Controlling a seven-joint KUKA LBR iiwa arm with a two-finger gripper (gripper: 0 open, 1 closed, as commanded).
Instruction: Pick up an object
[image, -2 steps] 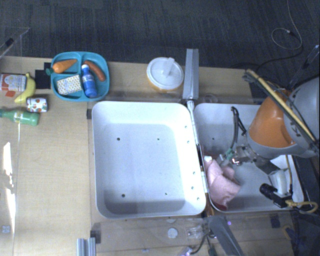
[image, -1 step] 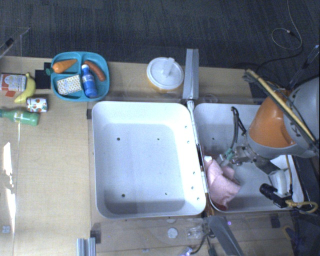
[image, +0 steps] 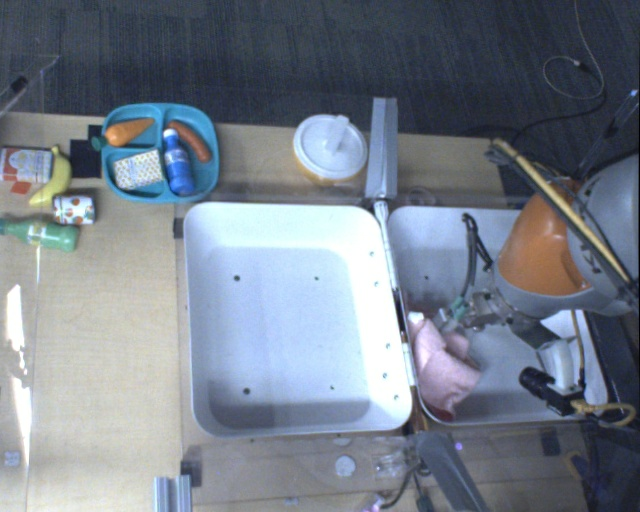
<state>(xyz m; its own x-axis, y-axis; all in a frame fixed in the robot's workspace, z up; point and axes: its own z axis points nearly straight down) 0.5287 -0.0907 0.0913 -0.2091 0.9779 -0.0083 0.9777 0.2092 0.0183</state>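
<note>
Your claw (image: 462, 318) is low in the right bin (image: 440, 240), touching the pink cloth (image: 440, 365) bunched against that bin's left wall at lower centre-right of frame; whether it's spread or pinching, you cannot tell. The left bin (image: 290, 310) offers wide open floor beside you.

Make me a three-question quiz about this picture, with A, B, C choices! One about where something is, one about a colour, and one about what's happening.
1. Where does the pink cloth lie?
A. right bin
B. left bin
C. blue tray

2. What colour is the band above the arm's wrist?
A. green
B. orange
C. purple

3. How does the white lidded cup stand?
A. tipped over
B. inside a bin
C. upright on the bench

Answers: 1 A, the cloth is in the right bin by its left wall. 2 B, the band is orange. 3 C, its round lid faces up, behind the bins.
</note>
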